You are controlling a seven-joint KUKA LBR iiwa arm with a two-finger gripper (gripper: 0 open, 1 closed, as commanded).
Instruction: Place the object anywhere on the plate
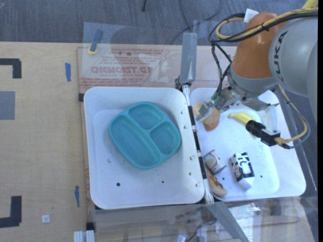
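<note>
Left bin (101, 185): holds one teal plate (145, 134) with three compartments, lying flat and tilted a little across the bin floor, nothing on it. Right bin (290, 180): holds my working end and the loose items. My arm (282, 49), grey with its orange band, reaches in from the right and hangs over the bin's upper part. My gripper (206, 111) sits at the bin's upper left corner, just beside the divider between the two bins; how far my jaws stand apart I cannot tell from this angle. Directly at my tip lies a tan, rounded object (212, 120), touching or very nearly touching me, though whether I have hold of it I cannot tell. It remains in the right bin, well apart from the plate. A yellow banana-shaped piece (241, 117) lies to its right. A black-and-white box (242, 168) rests lower in the bin. A small wiry item (214, 162) lies near the divider, and a tan piece (218, 188) sits at the bin's lower left corner.
</note>
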